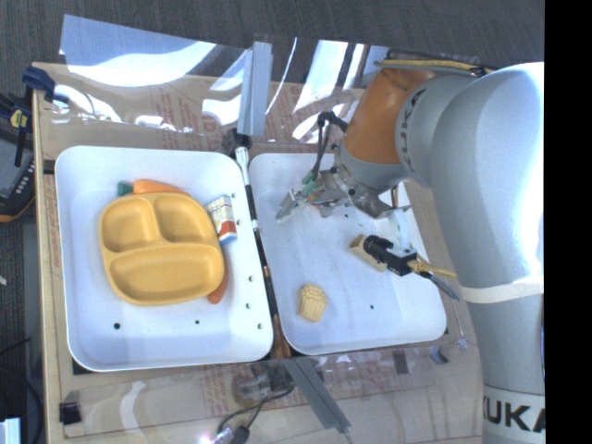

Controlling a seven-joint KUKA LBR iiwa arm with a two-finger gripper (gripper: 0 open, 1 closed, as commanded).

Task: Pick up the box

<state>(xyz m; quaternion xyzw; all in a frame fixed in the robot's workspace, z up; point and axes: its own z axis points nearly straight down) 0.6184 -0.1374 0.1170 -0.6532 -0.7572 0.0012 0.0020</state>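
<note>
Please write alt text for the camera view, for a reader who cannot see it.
The grey arm's end effector is over the upper part of the right bin, away from the small box, which lies in the left bin beside a yellow divided plate. A yellow corn-like piece lies near the right bin's front edge.

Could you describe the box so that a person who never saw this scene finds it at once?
Look in the left bin, which holds a big yellow tray. The box lies at the tray's right edge, near the wall between the bins. It is small and whitish with red and blue print, unlike the yellow tray.
</note>
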